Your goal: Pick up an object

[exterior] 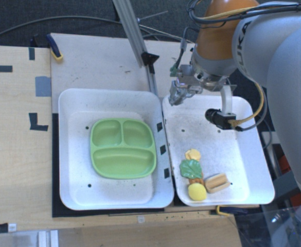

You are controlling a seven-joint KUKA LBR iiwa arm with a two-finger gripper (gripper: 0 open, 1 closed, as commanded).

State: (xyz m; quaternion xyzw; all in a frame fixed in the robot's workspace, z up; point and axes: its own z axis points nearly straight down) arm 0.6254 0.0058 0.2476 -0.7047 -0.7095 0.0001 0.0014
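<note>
Several small toy foods lie in the right bin (243, 153) near its front: a small yellow piece (193, 155), a green leafy piece with an orange stem (191, 169), a yellow round piece (197, 191) and a tan bread-like block (216, 182). My gripper (177, 98) hangs over the far left corner of that bin, well behind the toys, with nothing seen between its fingers.
A green divided plate (123, 148) lies in the left bin (73, 138). A slanted metal pole (132, 27) reaches down to the wall between the bins. A black cable fitting (219, 118) hangs beside the wrist. A blue and yellow clamp (54, 47) sits at the bench's far left.
</note>
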